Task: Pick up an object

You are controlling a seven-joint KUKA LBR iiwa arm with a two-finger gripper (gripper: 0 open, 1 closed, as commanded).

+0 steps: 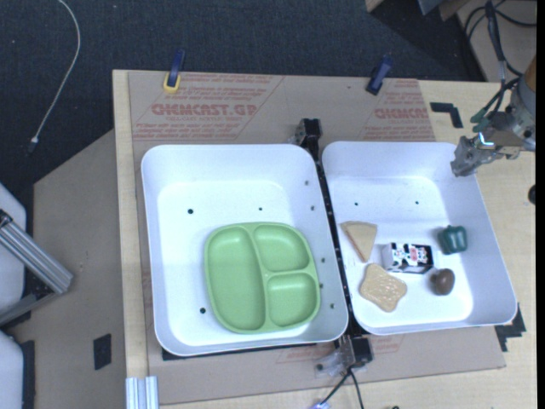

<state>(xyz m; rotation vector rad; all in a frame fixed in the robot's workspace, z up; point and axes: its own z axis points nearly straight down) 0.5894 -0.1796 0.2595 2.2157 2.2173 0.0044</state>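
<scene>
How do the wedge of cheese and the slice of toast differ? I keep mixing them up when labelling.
The cheese wedge is a pale, smooth triangle tapering to a point; the toast slice is browner, speckled and rounded. The cheese wedge lies nearer the bin's middle, the toast slice nearer its front rim. Both lie flat in the right bin, near the divider.

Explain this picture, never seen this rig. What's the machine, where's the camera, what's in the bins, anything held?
One fixed camera looks down at a slant on a bench with two shallow white bins. The machine is a robot arm reaching in from the right; its gripper sits at the right bin's upper right corner, with nothing visibly held. The left bin holds a green divided plate. The right bin holds a cheese-like wedge, a toast-like slice, a small black-and-white carton, a green object and a brown object.
</scene>
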